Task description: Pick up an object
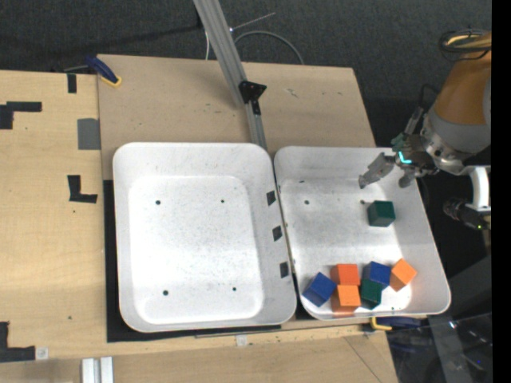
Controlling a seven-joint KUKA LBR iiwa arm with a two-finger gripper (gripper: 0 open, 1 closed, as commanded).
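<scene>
One green cube [381,213] lies below the arm's jaws, spread wide, holding nothing.

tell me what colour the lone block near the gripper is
Dark green: the lone block sits apart in the right bin, clear in the camera view.

- We take this for a robotics lab or test cell, not a home or a shop.
- A plywood bench [200,102] carries two shallow white bins [192,230] side by side, and strips of black tape [76,188] mark its left part.
- A grey arm with an orange band [463,94] reaches in from the right over the right bin [319,214].
- A slanted metal rail [227,50] rises from the far side of the bench, with a thin cable [271,38] looping beside it.
- At the near end of the right bin we see plain coloured blocks [359,284] in blue, orange and green, the sort used as test pieces.
- Dark floor surrounds the bench.
</scene>
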